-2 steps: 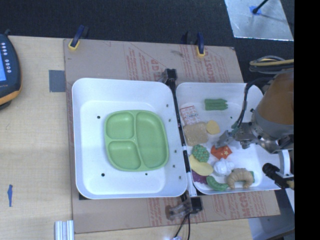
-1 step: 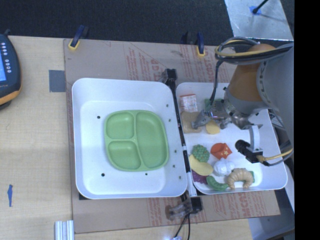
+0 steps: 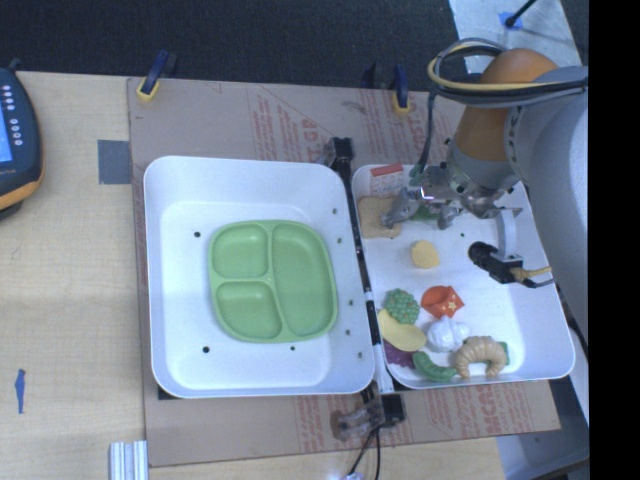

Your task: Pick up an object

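My gripper [image 3: 420, 215] hangs over the far end of the right bin [image 3: 535, 318], its fingers spread and nothing between them. Its left fingertip [image 3: 393, 218] is at the edge of a flat tan slice [image 3: 374, 218]. A small yellow round piece [image 3: 425, 255] lies just in front of the gripper. Nearer the front lie a red piece [image 3: 441, 299], a green bunch [image 3: 402, 305], a yellow slice [image 3: 402, 334], a white lump [image 3: 441, 335], a croissant [image 3: 482, 353] and a green pod [image 3: 430, 368].
The left bin [image 3: 175, 268] holds a green divided plate [image 3: 272, 280]. A red and white packet [image 3: 386, 178] lies at the right bin's far left corner. A handheld pendant [image 3: 15, 138] sits at the bench's left edge.
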